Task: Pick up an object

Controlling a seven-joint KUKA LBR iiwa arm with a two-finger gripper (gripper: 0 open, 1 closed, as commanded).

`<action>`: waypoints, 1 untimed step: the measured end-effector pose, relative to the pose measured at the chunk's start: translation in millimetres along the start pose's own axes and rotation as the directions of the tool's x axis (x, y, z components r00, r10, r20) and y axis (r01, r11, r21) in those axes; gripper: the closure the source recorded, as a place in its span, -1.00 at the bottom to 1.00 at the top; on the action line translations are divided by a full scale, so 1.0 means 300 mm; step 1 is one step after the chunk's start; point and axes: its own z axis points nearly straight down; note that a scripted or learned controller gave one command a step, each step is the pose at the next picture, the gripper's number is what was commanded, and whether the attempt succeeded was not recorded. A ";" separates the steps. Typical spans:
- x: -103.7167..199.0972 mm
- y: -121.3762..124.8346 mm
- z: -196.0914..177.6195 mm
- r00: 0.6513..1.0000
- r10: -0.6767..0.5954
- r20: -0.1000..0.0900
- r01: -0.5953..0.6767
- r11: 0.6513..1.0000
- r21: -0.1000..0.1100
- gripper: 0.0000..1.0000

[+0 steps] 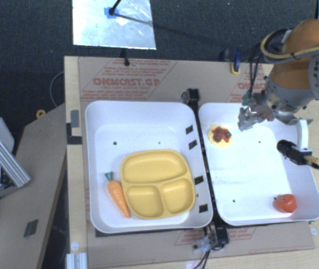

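A small round yellow pastry with dark red topping lies in the right bin near its upper left corner. A red tomato-like object sits at that bin's lower right. My gripper hangs over the bin's upper edge, just right of and above the pastry, apart from it. An orange carrot lies in the left bin beside a yellow divided plate.
A black cylindrical part juts over the right bin's right side. A black divider strip runs between the bins. The grey and orange arm fills the upper right. A silvery sheet lies beyond the bench.
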 end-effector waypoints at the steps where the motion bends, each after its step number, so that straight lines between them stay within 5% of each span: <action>1: -0.021 0.014 -0.153 1.000 0.000 0.001 0.000 1.000 -0.002 1.00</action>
